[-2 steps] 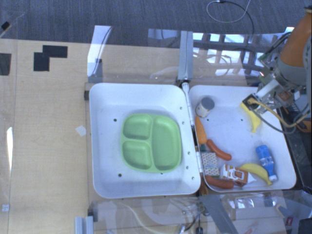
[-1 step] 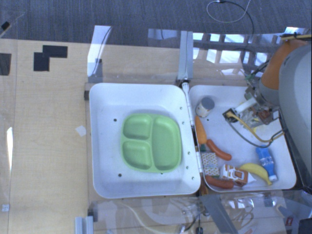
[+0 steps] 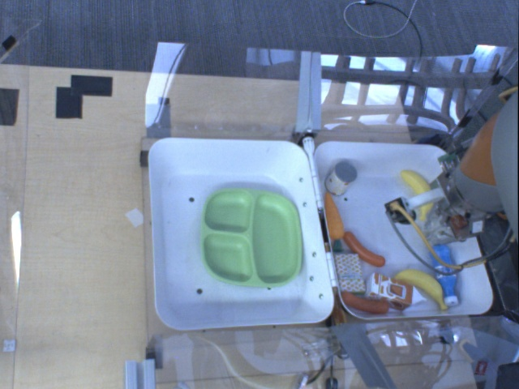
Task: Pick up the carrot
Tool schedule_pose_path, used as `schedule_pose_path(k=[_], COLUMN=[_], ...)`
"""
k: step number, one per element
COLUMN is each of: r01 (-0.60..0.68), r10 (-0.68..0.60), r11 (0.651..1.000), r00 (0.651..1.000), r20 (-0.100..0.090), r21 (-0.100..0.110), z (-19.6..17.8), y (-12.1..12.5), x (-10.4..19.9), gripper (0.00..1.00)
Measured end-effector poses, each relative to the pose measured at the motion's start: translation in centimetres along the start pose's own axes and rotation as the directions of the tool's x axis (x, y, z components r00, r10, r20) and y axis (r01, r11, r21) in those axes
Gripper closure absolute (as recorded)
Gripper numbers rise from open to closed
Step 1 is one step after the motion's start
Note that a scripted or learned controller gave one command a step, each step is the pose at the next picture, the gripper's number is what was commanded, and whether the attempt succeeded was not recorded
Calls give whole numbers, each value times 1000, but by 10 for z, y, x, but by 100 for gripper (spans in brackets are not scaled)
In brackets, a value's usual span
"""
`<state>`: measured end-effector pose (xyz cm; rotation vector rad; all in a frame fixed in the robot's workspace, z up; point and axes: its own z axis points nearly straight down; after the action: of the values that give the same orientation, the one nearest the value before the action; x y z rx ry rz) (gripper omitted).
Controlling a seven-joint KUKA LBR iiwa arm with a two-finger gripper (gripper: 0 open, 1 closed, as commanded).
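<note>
The carrot is a slim orange stick lying along the left wall of the right bin, its length running front to back. The gripper hangs over the right side of that bin, well to the right of the carrot and apart from it. It is beside a yellow banana. The grey arm with its orange band comes in from the right edge.
A grey-capped jar stands just behind the carrot, and a red sausage lies in front of it. A checkered packet, small carton, second sausage, second banana and blue item crowd the front. A green divided plate sits in the left bin.
</note>
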<state>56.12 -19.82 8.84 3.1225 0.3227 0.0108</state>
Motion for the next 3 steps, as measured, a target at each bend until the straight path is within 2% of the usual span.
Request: schedule_pose_path(k=[1,2,3], r01=[2,17,19], r10=[-2,-17,-19], r11=[1000,1000,1000], r00=[1000,1000,1000], r20=[2,-5,-9], r21=[3,1,1], z=[-109,-1,-12], y=[-38,-60,-61], x=[1,16,18], gripper=[100,100,100])
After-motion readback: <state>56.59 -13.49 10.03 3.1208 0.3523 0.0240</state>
